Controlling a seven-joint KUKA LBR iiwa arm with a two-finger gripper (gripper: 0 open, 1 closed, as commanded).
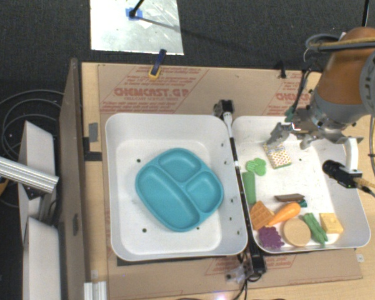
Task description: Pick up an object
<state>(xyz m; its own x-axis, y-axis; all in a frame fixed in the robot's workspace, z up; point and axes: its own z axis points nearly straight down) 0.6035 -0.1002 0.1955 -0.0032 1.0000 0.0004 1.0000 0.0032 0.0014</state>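
My gripper (279, 144) hovers at the right bin's (356, 230) twelve o'clock, fingers apart and empty, risking skidding the checkered cracker (280, 159) away.

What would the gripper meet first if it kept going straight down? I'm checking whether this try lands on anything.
Probably the small speckled tan piece, lying just below the gripper in the right bin. Depth is unclear, so it may land beside it.
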